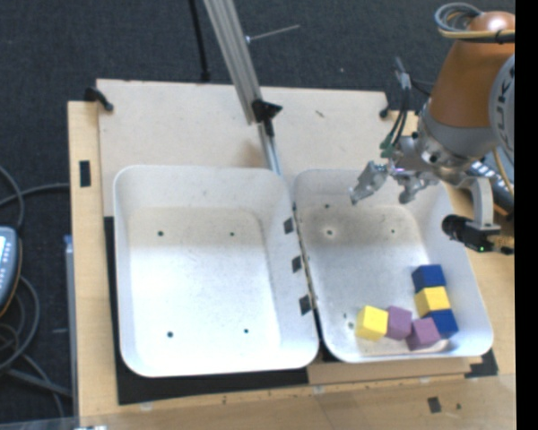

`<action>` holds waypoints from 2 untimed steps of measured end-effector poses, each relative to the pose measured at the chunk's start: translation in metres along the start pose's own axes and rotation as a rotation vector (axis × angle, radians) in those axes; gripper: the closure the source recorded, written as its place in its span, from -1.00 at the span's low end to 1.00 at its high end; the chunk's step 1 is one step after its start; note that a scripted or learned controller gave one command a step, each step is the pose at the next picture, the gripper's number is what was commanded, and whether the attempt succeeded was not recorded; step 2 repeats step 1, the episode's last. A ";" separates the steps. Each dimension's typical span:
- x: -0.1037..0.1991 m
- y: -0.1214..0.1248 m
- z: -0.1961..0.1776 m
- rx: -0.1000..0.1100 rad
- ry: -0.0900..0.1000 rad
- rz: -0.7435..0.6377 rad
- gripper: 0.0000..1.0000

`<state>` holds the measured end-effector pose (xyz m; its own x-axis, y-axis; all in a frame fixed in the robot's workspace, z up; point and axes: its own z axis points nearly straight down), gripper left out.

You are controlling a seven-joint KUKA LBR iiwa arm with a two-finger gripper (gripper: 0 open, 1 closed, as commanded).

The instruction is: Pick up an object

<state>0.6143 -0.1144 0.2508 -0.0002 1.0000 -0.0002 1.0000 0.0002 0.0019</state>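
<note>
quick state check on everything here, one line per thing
gripper: above the right bin's far end, holding nothing
right bin: holds all the blocks, in its near right corner
left bin: no blocks in it
yellow block: lying flat, beside a purple block
blue block: against the right wall

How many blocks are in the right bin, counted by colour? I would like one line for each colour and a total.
Yellow blocks: 2 (the second)
Purple blocks: 2 (the second)
Blue blocks: 2 (the second, partly hidden)
Total: 6, all in the right bin
</note>
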 end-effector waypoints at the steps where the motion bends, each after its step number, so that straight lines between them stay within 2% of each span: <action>1: -0.017 0.012 0.150 0.007 -0.001 0.002 -1.00; 2: -0.017 0.012 0.150 0.007 -0.001 0.002 -1.00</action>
